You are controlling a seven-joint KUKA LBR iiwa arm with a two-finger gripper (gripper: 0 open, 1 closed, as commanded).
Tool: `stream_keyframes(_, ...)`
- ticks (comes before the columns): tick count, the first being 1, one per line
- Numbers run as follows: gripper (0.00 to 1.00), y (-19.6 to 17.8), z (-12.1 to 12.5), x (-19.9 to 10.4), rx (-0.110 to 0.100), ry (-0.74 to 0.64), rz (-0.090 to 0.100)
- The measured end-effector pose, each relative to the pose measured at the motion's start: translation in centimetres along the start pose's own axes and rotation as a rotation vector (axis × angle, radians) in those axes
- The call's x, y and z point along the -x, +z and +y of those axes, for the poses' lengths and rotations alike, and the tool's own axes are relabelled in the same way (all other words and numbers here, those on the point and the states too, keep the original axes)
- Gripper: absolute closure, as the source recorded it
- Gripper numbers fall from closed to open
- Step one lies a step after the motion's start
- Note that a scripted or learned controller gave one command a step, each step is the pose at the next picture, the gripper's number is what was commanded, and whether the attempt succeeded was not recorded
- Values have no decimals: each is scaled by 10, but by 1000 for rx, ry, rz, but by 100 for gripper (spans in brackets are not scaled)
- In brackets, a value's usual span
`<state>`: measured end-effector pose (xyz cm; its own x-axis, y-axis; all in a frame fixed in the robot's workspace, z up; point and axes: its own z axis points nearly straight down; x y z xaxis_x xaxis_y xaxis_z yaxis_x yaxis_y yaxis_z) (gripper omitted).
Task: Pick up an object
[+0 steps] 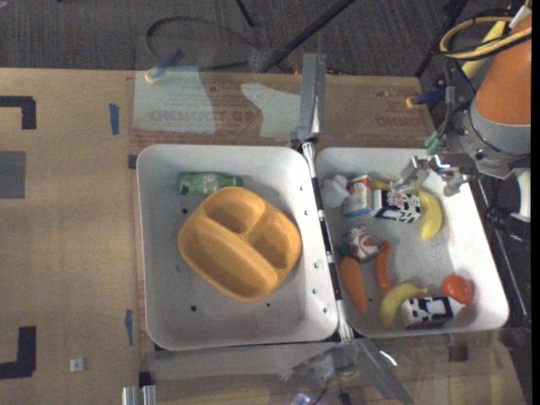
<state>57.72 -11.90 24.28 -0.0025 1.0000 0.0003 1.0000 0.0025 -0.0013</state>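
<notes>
White plastic bins, two side by side on the bench. Camera view, from where I stand: left bin point(160, 310) has an orange divided plate point(240, 241) mid-bin and a green bottle point(208, 182) lying flat just behind it. Right bin point(485, 251) is the cluttered one, and the arm w/ orange band point(506, 83) comes in over its far right corner.

Gripper point(434, 172) hangs just above the back of the right bin, fingers look spread apart, nothing between them afaict.

Nearest candidates: cow-print carton point(396, 205) lying on its side, touching or nearly touching a yellow banana point(432, 214) to its right. My guess is the carton is the target, or the banana.

Handling, judgement only:
- carton: prob. light toy, stiff flat faces, good for 2-finger pinch across the narrow sides. Glossy, so may slip.
- banana: curved, smooth, likely hard plastic; grab mid-body across the width, ends will squirt out.

Rest of the bin: small can point(359, 197), 2nd can point(361, 244), carrot point(353, 283), red sausage-ish piece point(383, 265), 2nd banana point(394, 300), 2nd cow carton point(429, 310), tomato point(456, 288). Packed close, so neighbours could get nudged.
</notes>
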Motion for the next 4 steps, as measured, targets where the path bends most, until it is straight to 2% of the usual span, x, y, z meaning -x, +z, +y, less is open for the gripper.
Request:
stream_keyframes(1,0,128,26,22,32,-31,-9)
stream_keyframes(2,0,138,87,60,-45,-266,31)
stream_keyframes(3,100,125,86,61,-54,-268,30)
stream_keyframes(4,100,118,63,1,4,-231,-1)
